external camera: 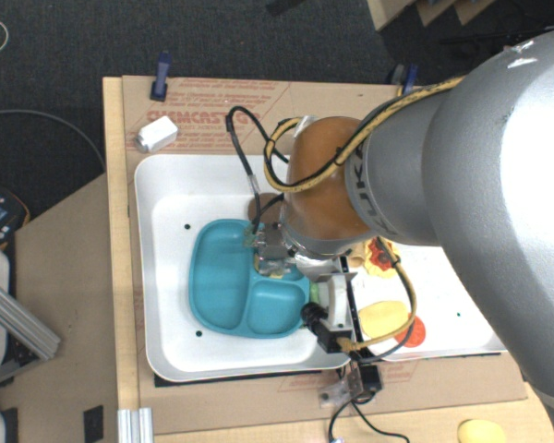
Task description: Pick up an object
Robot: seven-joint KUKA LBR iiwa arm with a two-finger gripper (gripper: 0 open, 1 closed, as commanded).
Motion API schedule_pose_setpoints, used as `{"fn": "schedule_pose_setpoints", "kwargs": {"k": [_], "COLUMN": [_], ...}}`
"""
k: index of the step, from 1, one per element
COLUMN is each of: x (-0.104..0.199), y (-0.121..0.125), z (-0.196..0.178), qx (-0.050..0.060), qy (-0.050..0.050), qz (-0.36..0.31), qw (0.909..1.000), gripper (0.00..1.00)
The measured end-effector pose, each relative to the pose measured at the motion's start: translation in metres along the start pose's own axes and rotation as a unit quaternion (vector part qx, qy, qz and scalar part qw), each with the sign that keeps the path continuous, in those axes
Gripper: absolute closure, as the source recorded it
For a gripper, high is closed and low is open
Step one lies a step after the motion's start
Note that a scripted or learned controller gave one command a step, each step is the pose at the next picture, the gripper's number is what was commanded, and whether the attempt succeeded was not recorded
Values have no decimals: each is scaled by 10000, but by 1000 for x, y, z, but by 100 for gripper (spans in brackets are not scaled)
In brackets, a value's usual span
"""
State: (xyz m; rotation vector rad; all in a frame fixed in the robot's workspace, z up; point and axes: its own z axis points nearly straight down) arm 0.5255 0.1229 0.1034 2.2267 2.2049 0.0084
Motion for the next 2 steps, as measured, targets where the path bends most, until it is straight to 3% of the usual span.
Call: {"fn": "schedule_pose_setpoints", "kwargs": {"k": [1,2], "x": [2,34], "y": [-1,-48], "z": [-16,-108], "qx": [0,45], "qy": [2,16], "qz": [-21,-64], "qw": [10000,10000], "gripper": [100,100]}}
